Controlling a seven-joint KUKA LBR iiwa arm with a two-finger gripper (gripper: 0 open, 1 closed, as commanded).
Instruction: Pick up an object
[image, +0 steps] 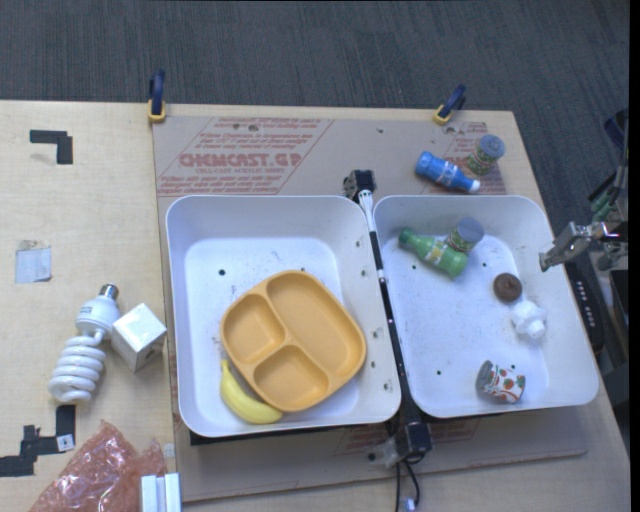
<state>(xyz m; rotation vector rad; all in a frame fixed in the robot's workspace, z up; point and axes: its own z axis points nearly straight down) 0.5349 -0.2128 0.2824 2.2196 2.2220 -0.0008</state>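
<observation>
Two white bins sit side by side on the tabletop (110, 220), and the right bin (560, 385) carries the likely targets: a green bottle (433, 251) near its far-left corner, a brown disc (508, 288) and a crumpled white wad (529, 321) toward its right edge, and a small printed can (499, 382) near its front-right corner. The left bin (190, 235) bears a yellow divided tray (292, 340) with a banana (244, 398) tucked under its front-left edge.

The end effector (572, 243) hovers at the right bin's right edge, beside the rim, touching nothing that I can make out. It is small and partly cut off at that edge; how far it stands apart I cannot tell, and nothing shows gripped in it.

For a clean pick, the brown disc or the white wad are nearest. I judge the wad the kinder choice, since it should yield to a pinch, whereas the flat disc offers little height. The approach wants to come straight down, centred over the thing and clear of the bin wall, closing only once low enough to straddle it.
</observation>
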